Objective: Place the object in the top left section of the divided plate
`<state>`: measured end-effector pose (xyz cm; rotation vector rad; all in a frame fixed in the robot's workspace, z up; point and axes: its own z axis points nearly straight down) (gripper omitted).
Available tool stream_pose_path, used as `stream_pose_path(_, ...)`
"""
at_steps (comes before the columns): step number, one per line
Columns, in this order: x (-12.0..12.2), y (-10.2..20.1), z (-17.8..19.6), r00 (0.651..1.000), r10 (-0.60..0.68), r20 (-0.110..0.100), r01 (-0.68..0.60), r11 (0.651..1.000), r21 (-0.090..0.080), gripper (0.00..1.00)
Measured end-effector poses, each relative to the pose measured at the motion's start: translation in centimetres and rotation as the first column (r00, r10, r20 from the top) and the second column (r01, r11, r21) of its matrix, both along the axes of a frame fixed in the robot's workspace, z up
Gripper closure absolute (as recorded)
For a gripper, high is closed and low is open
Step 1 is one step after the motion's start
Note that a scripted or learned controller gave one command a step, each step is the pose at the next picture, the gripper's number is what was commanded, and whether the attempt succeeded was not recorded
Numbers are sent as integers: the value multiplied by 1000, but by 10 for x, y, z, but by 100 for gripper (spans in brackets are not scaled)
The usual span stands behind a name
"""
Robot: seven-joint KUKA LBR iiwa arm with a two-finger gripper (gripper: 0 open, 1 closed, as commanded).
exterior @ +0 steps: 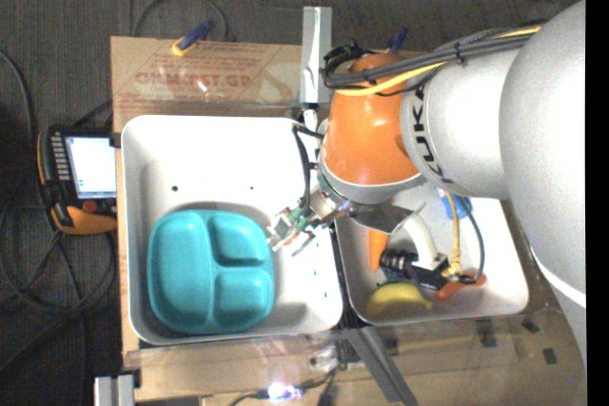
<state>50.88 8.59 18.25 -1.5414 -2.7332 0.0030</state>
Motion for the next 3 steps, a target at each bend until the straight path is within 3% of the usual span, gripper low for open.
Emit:
stream_pose_path(1,8,53,-14,993,121,1,-121,993,-2,100)
stream_pose_path(2,46,36,-60,979,202,18,-202,979,5,100)
stream_pose_path(3,41,33,-71,980,200,1,-200,980,1,0)
